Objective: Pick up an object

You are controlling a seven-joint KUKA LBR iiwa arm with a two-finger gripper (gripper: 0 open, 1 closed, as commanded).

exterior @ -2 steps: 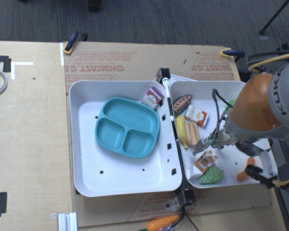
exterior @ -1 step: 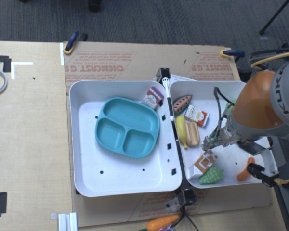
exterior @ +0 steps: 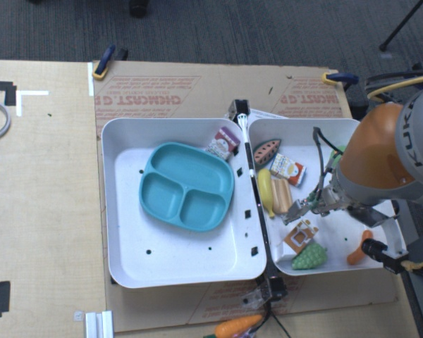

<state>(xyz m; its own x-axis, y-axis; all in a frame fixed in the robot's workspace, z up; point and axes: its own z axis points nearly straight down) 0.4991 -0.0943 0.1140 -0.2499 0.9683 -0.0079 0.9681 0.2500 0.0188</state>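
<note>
Two white bins sit side by side on the table. We see the arm (exterior: pixel 381 153) reaching in from three o'clock, its end effector (exterior: pixel 299 213) low over the right bin (exterior: pixel 324 127); we cannot tell its state. Just at nine o'clock lies a banana (exterior: pixel 266 191), long axis twelve-to-six.

My arm (exterior: pixel 402 153) is grey with a broad orange band (exterior: pixel 374 150) — black lettering on its side. Dark cables (exterior: pixel 324 143) loop beside the band — metal gripper (exterior: pixel 299 213) below it.
</note>
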